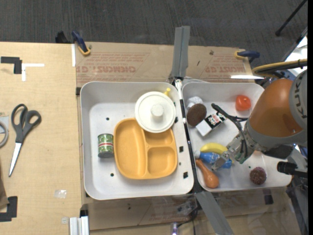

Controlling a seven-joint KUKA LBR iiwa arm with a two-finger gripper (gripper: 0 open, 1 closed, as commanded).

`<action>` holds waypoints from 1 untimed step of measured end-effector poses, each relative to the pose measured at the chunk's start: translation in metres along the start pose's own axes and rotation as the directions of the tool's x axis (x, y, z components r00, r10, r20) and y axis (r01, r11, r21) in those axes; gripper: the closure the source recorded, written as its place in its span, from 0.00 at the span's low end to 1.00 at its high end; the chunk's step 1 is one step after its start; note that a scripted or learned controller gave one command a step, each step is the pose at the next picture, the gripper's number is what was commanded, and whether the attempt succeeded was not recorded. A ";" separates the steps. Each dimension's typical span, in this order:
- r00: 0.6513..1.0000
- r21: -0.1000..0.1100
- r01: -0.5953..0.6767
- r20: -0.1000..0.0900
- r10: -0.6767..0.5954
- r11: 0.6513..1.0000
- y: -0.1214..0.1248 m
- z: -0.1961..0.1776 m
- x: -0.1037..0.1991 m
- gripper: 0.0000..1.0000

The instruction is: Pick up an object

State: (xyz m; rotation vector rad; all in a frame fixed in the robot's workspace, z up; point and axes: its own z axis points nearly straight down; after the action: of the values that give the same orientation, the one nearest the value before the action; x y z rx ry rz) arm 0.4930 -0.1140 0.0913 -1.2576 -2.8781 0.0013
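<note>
Reaching in from the right, the arm is bringing its gripper [234, 153] low over the near half of the right bin [230, 182], the jaws pointing left at a tight cluster of items. How far the jaws are standing open cannot be told, since the wrist is hiding their tips; nothing is visibly sitting between them, though they are lying against or just beside the blue item [213, 158] and the banana [213, 148]. Nearest the viewer, an orange carrot-shaped toy [207, 176] is lying along the bin's left wall, and a dark round ball [257, 175] is resting apart on the right. The banana, probably the object being targeted, is likely to be light, smooth moulded plastic, stiff and somewhat slippery; gripping across its narrow middle would probably be surest. Farther back, a brown oval item [196, 114], a small black-and-white box [214, 121] and a red item [243, 102] are lying. In the left bin [93, 131], a yellow divided tray [142, 155], a small green can [105, 145] and a white lid [155, 111] are sitting.
</note>
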 end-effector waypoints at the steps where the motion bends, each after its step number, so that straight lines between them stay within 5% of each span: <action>1: 0.996 0.000 -0.088 -0.001 0.088 0.996 0.010 0.001 0.013 0.00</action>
State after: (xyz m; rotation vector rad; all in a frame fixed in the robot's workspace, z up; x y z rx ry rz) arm 0.4909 -0.0977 0.0908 -1.3825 -2.8197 0.0010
